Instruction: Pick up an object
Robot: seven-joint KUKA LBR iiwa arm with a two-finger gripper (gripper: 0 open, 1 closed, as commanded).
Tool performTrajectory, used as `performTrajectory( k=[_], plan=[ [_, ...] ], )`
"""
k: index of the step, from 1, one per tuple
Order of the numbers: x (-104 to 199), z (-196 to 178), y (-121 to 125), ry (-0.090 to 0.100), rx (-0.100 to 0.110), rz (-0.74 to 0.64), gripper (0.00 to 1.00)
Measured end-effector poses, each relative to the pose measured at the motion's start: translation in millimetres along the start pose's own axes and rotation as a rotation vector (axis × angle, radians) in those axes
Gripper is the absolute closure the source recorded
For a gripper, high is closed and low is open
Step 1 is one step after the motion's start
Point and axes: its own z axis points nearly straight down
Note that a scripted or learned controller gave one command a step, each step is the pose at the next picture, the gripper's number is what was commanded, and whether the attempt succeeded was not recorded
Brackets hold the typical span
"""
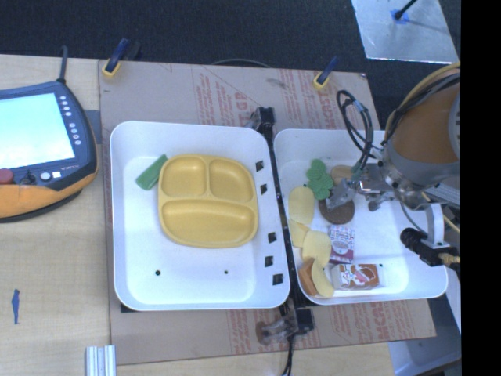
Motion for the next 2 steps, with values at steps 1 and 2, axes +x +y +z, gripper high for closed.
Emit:
performTrajectory(
  k=[1, 2],
  plan=[
    [-7.0, 56.6, 40.8, -0.003, -0.013, -0.007, 0.0],
    [-33.5, 51.5, 104.3, -0.002, -0.018, -0.006, 0.0]
  ],
)
